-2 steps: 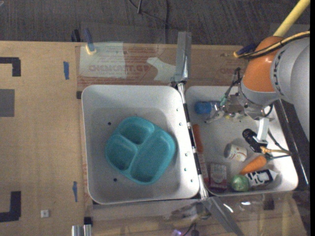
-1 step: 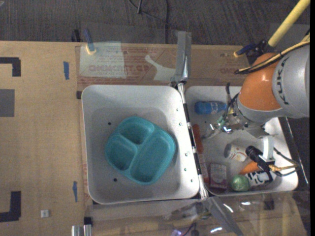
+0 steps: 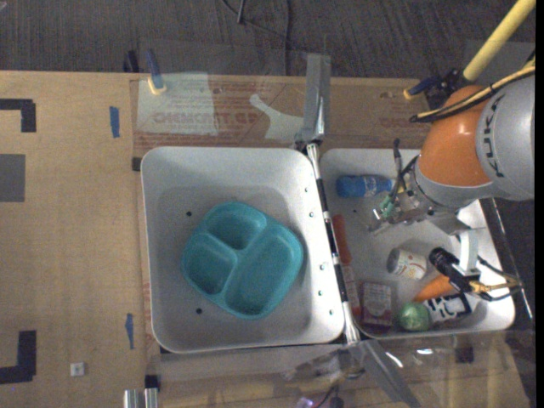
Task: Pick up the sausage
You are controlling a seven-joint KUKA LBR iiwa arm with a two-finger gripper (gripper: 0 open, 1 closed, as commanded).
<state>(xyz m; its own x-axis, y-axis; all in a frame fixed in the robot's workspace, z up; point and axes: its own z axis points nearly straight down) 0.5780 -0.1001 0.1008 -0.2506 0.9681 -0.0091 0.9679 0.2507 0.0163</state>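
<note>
Sausage (image 3: 338,236): I see it along the right bin's left wall, long axis near-vertical.
Hand (image 3: 384,217): just right of it; I cannot tell its opening.

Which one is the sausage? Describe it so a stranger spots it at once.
Go to the white bin on the view's right, the cluttered one. Against its left wall, just below the blue bottle, lies the sausage, a thin reddish stick running along that wall. It is slimmer and duller than the orange carrot across the bin.
</note>
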